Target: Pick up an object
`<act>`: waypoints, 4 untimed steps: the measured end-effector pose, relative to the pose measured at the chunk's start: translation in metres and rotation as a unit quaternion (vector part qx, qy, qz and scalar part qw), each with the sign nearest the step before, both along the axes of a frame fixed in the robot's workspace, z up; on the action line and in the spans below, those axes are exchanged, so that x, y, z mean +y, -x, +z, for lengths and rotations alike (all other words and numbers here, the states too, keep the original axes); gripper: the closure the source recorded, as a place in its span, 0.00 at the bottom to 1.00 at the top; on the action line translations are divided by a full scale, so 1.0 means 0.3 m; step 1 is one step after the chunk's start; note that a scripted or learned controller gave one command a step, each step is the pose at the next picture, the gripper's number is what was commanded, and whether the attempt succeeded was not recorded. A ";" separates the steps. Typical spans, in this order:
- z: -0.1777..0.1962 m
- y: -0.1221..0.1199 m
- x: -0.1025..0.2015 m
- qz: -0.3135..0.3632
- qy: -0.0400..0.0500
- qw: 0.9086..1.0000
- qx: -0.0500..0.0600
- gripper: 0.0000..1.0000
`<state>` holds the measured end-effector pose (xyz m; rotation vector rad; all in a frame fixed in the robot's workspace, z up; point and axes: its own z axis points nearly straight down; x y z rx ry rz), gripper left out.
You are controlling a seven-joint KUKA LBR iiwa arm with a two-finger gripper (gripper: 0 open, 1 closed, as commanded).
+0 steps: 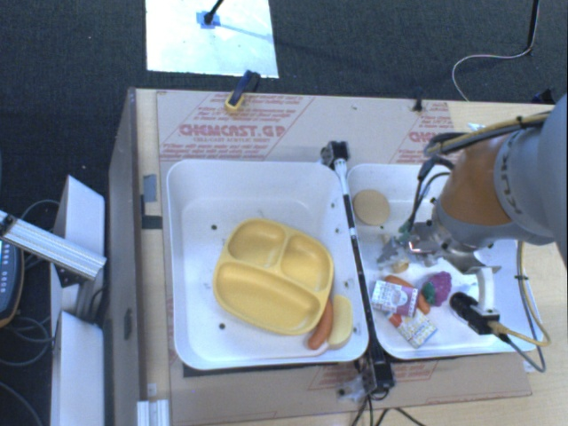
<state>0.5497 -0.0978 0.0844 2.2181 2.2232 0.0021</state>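
Observation:
My gripper (394,254) is low in the right bin (510,349), near its left wall, just below a round tan cookie (372,207). A small yellowish piece (401,265) lies right under the gripper. Just in front of it lie a red and white carton (393,296), a purple bunch of grapes (437,287), an orange carrot piece (423,307) and a small patterned packet (417,329). The arm covers the right part of this bin.
The left bin (191,238) holds a yellow divided tray (273,275), with a sausage (321,325) and a pale yellow slice (341,319) at its lower right corner. A black-tipped rod (348,211) runs along the wall between the two bins.

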 end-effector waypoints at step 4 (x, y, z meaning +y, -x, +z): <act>0.338 -0.210 0.286 0.002 -0.001 1.000 -0.001 1.00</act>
